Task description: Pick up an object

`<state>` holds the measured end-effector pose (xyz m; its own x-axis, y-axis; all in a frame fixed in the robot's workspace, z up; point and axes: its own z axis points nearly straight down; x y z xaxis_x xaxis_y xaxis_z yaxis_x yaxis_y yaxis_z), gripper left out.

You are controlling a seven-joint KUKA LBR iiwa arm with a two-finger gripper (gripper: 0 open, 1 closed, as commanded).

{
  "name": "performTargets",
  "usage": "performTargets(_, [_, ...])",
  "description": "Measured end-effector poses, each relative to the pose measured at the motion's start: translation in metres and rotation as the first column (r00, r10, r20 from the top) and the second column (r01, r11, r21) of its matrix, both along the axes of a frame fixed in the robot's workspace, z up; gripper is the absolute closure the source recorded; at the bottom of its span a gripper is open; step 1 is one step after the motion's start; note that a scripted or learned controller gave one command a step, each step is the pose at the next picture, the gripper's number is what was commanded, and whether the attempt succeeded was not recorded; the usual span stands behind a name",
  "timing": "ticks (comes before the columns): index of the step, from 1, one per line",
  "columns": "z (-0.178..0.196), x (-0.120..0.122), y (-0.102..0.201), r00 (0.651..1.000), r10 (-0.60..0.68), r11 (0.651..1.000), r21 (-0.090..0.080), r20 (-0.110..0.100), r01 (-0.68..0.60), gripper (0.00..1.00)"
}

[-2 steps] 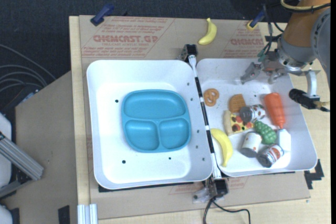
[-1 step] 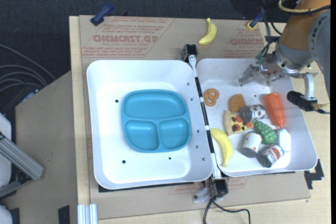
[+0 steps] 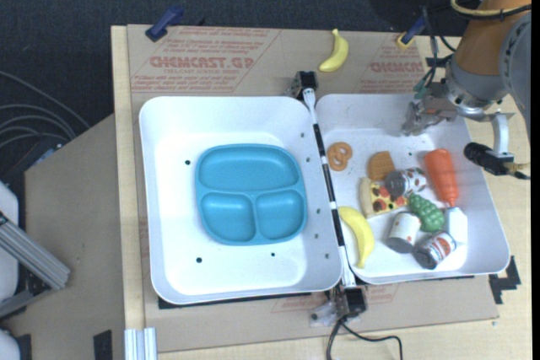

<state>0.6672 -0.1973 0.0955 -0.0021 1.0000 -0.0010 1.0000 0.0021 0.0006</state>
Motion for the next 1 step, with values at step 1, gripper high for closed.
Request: performTargets(1, [-0.0002, -0.0001, 0.0000, 1.000, 0.000, 1.000, 0.000, 0.000, 0.000, 0.00])
